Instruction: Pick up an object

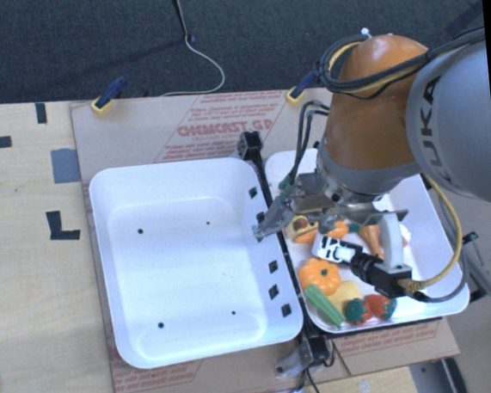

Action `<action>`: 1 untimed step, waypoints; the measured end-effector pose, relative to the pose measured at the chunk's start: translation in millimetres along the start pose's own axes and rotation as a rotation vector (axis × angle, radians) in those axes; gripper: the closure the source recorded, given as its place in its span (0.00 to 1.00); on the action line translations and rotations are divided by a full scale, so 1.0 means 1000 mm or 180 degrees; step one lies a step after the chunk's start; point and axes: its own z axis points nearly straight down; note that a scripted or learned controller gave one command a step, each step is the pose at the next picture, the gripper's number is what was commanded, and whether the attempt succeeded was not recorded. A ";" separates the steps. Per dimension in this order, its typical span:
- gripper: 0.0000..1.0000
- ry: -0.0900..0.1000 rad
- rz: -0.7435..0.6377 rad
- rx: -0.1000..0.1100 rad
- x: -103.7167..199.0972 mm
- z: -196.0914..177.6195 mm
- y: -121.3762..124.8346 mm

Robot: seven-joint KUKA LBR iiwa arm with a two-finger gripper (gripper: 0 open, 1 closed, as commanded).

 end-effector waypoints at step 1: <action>0.00 -0.0001 -0.0017 0.0034 0.102 0.001 -0.001</action>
